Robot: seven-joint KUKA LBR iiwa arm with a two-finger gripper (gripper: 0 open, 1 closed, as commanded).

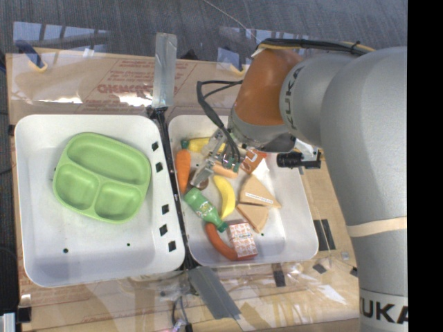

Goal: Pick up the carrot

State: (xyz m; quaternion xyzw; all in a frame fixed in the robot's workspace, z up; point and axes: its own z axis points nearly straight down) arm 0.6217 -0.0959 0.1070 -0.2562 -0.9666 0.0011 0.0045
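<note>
Looking down on the bench from the one fixed camera, the arm (332, 109) comes in from the right and bends its wrist over the right bin (304, 216), where the toy food is heaped. The gripper (208, 170) hangs low at the bin's left-centre, its metal tip pointed down and leftward; whether it is spread or pressed together I cannot tell, because the wrist and cabling crowd that spot and nothing is plainly seen pinched there.

The carrot (182, 169) lies lengthwise against the right bin's left wall, just beside the gripper tip and a little left of it. It looks to be resting on the bin floor, not lifted. That position against the wall probably explains the slanted approach: a straight descent would leave little room on the wall side.

Close around it sit a banana (224, 194) to the right, a green bottle (203, 206) just nearer, and a yellow piece (197, 144) at the far end. Nearer the camera lie an orange sausage-like item (220, 243) and a small patterned box (242, 238); two sandwich wedges (256, 206) rest to the right.

The left bin (34, 185) carries a green divided plate (102, 177), well apart from the work.

My judgement is that the pick is not yet made, and the neighbours could be nudged or grabbed by mistake.
</note>
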